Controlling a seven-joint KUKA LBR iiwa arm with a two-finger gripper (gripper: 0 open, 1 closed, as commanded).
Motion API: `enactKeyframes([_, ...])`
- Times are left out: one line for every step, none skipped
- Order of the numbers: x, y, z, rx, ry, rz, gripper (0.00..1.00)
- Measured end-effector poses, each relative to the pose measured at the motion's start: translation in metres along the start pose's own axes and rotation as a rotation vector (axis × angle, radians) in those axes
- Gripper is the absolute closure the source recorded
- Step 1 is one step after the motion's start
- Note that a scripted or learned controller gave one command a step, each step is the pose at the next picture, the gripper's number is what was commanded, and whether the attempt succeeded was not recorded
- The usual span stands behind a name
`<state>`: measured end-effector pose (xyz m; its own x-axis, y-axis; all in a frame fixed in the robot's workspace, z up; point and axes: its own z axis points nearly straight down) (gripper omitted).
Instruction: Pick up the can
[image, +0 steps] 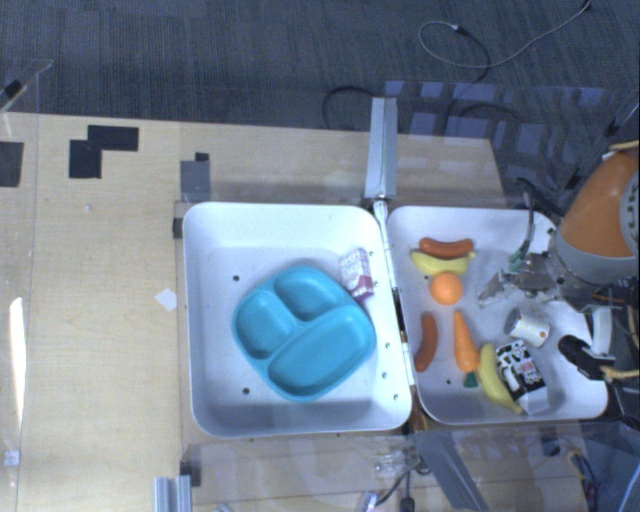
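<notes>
Fingers (497, 289) appear apart, clamping nothing; gripper (510, 283) hovers up-left of the can (521, 372). Approach step: you must next move it over the can, then descend.

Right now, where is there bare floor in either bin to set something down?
Left bin: open floor along the left and far sides of the blue divided plate; a small packet sits at its far right. Right bin: crowded with sausages, bananas, orange, carrot, a cup and the can, with the end effector in it too.
</notes>
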<state>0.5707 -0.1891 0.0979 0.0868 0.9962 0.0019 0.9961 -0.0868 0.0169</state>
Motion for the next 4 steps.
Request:
enactKeyframes([-0.012, -0.007, 0.01, 0.006, 0.0, -0.005, 0.0])
enactKeyframes([-0.01, -0.004, 0.0, 0.001, 0.001, -0.007, 1.0])
enactKeyframes([0.041, -0.051, 0.007, -0.002, -0.005, 0.06, 1.0])
enactKeyframes([0.132, -0.049, -0.195, 0.012, -0.002, -0.169, 1.0])
